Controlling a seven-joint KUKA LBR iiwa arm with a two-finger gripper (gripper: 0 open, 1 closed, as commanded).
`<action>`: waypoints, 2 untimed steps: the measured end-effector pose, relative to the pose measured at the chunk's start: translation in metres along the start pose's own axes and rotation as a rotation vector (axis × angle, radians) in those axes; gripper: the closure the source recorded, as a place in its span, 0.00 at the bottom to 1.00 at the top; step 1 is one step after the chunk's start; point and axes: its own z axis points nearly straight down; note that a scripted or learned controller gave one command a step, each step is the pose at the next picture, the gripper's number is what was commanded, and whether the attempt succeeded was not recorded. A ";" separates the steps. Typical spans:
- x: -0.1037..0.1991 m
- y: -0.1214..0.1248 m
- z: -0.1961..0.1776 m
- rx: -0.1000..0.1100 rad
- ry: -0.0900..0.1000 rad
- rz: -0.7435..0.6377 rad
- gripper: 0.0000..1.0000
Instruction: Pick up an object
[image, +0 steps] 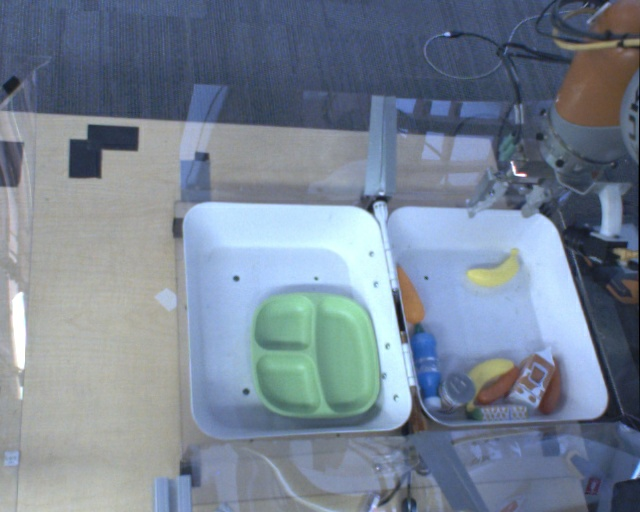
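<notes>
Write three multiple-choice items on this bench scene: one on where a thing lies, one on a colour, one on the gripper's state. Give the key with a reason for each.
1. Where does the green divided plate lie?
A. In the left bin
B. In the right bin
C. On the bare bench

2. What colour is the bottle lying along the right bin's left wall?
A. Red
B. Blue
C. White

3. How does the gripper stand?
A. Shut on the banana
B. Down among the items in the near corner
C. Above the right bin's far rim, fingers apart, holding nothing

Key:
1 A, the plate sits on the left bin's floor.
2 B, its body is plainly blue.
3 C, the banana lies alone on the bin floor, apart from the gripper at the far rim.
</notes>
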 end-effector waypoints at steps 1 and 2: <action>-0.031 0.012 0.132 -0.002 0.000 -0.255 0.00; -0.031 0.010 0.164 -0.005 -0.002 -0.286 0.00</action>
